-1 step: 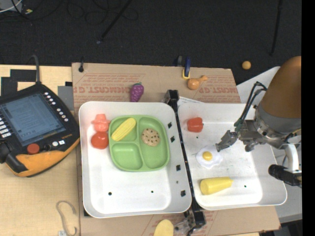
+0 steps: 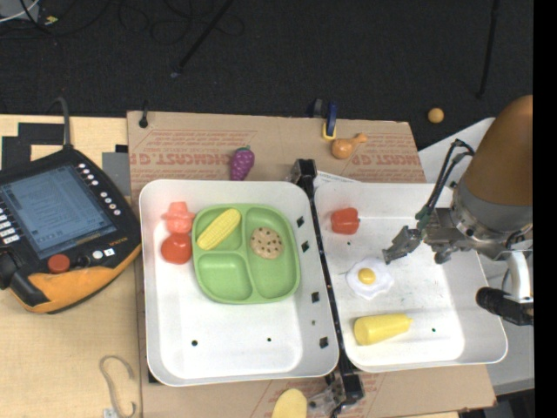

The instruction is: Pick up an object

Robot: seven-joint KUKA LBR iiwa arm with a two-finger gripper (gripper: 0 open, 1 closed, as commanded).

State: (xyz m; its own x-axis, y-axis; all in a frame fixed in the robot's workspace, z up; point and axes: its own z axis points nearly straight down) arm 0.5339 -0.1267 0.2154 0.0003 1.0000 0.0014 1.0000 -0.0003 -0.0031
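Fried egg (image 2: 368, 279) just beside the gripper (image 2: 404, 246) in the right bin (image 2: 474, 342).
Gripper small and dark; open or closed, cannot tell. Bare floor lies between egg and bin's right wall.

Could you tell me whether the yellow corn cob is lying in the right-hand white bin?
No, the yellow corn cob lies in a compartment of the green divided plastic tray, which sits in the left white bin.

Right white bin (image 2: 470, 342): gripper (image 2: 399, 249) hovers just beside a fried egg toy (image 2: 369, 279); red pepper toy (image 2: 345, 221) at the back, yellow wedge-shaped block (image 2: 381, 328) in front. Left white bin (image 2: 226, 347): green sectioned plastic tray (image 2: 246, 273).
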